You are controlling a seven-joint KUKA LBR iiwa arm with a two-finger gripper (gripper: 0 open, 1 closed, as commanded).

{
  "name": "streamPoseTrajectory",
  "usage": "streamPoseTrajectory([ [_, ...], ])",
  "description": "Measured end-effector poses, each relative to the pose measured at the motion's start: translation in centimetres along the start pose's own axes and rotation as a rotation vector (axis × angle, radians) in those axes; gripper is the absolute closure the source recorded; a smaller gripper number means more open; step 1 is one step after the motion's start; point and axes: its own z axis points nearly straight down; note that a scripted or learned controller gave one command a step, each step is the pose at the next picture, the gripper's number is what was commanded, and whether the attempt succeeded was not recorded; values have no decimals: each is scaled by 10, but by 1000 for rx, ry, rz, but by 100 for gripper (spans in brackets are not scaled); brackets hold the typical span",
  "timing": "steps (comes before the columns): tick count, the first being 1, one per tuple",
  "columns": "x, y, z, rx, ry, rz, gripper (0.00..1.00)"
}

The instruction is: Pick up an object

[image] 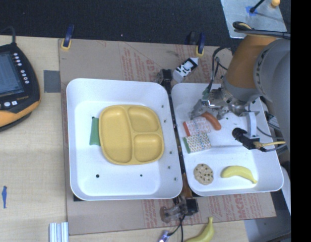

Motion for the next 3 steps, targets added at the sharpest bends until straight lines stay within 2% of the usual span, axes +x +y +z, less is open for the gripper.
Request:
streamPoseTrajectory([
  [1,-25,3,-1,-7,-1,4,0],
  [2,-25,3,-11,-5,-1,2,100],
  [3,53,15,-101,-8,2,2,100],
])
